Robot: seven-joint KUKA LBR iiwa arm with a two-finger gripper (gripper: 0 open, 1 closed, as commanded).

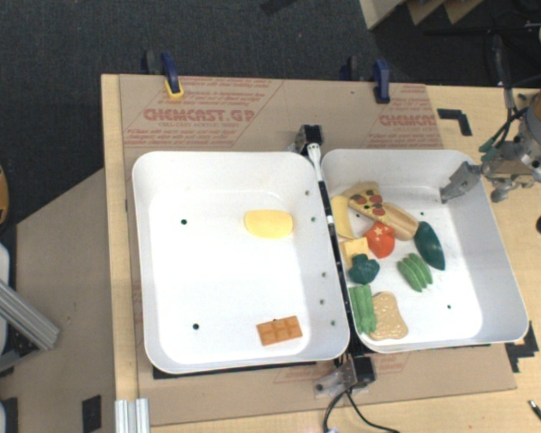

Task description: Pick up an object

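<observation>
White plastic is forming the left bin (153,242), and it is sitting on the desk (117,152) just left of the divider (325,233), the dark strip where the two bins are meeting. A yellow lemon-like piece (269,224) is lying in that bin a little left of the divider, toward the far side. An orange waffle piece (279,331) is lying nearer the front, also left of the divider.

Right of the divider, the right bin (487,269) is holding a cluster of toy foods lying close against the divider: a pizza slice (368,200), a red tomato (380,239), a dark green broccoli (363,269), a green bean pod (415,272), a dark green pepper (429,246), a slice of bread (389,317).

Far right of the divider, the tool (460,186) is hanging over the right bin's far right corner, well apart from the foods and gripping nothing; whether its fingers are spread or together I cannot tell.
</observation>
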